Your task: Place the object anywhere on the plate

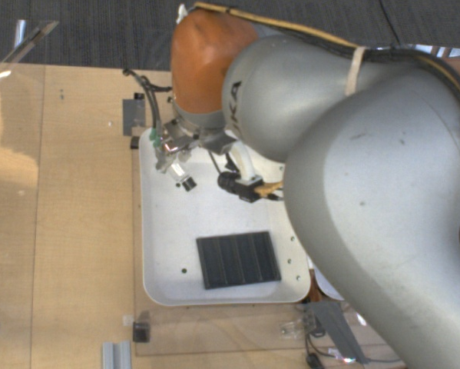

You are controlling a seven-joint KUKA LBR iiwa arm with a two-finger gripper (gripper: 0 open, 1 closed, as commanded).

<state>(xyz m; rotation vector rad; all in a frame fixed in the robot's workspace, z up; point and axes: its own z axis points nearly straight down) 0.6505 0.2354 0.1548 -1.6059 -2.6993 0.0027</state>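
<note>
The arm (pixel 352 129) covers the right side of the near bin (pixel 160 237) and nearly all of the second bin. The gripper (pixel 176 164) near the bin's far-left corner is small and cluttered; its jaws cannot be read. The arm is cut off by the right and bottom edges. A pale rounded sliver (pixel 327 287) shows beneath it, unidentifiable.

My one camera sits fixed above the bench (pixel 61 206), looking down at a slant on the bin (pixel 160 267); the arm (pixel 352 152) looms close, entering from right.
</note>
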